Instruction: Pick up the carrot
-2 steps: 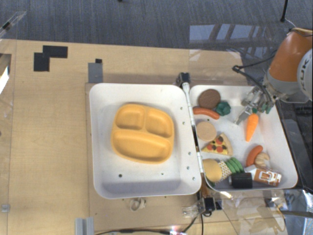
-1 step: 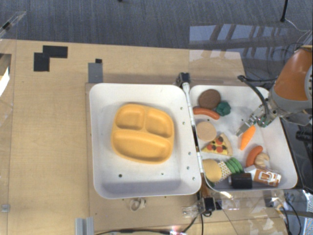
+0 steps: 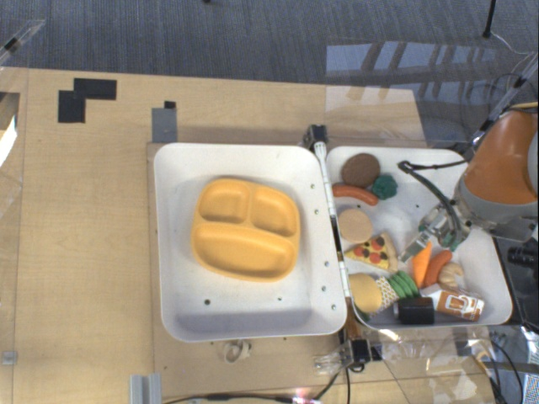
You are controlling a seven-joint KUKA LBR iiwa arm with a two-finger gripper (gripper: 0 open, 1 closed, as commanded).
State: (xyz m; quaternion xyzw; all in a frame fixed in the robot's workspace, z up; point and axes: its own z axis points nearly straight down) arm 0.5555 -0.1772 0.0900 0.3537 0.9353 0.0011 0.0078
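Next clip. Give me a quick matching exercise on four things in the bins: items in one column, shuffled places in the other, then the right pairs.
Things:
1. yellow tray
2. carrot
3. pizza slice
4. brown patty

Places:
A. far end of the right bin, beside a green piece
B. lying in the left bin
C. right bin, just below the hand
D. right bin, near the divider, below a tan disc

Pairs: 1-B, 2-C, 3-D, 4-A
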